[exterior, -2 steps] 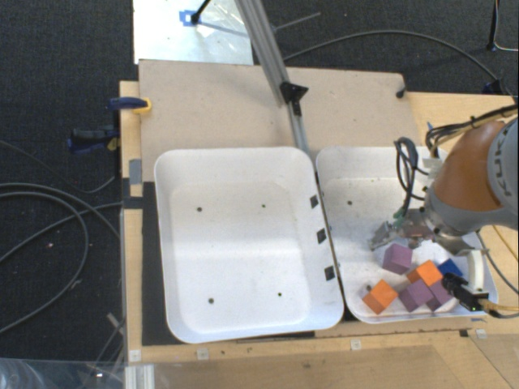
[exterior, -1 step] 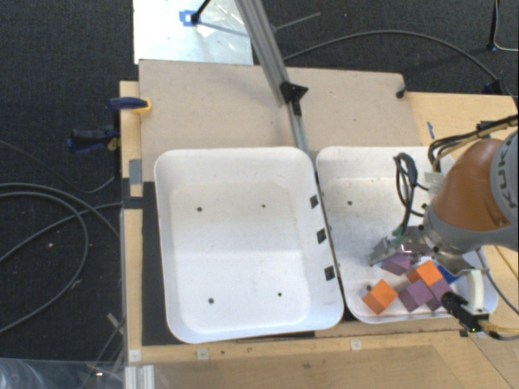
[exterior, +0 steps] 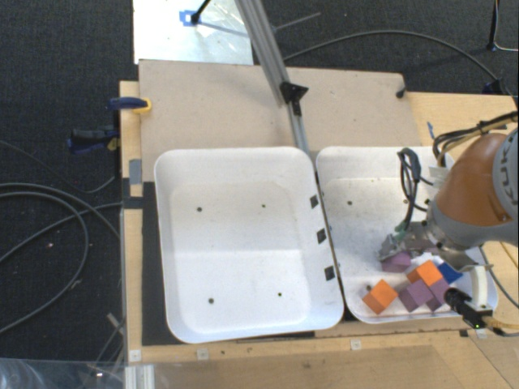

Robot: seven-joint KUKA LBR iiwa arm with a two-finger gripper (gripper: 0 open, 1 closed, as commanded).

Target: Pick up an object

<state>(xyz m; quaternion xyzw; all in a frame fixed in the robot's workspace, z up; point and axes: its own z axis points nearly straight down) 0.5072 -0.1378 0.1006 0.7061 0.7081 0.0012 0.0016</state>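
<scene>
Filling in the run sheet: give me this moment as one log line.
arm: over right bin | pincer: low at purple block | grasp: unconfirmed | left bin: no blocks

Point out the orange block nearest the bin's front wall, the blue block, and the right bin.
orange block (exterior: 379, 297), camera view, on its top face.
blue block (exterior: 451, 275), camera view, on its visible corner.
right bin (exterior: 357, 193), camera view, on its bare floor.

A blue clamp with a yellow handle gripped the left edge of the tan wooden bench near its far corner. A slanted grey metal pole crossed the bench's far edge, carrying a black bracket. Black cables lay looped on the dark carpet off the bench's left edge.
</scene>
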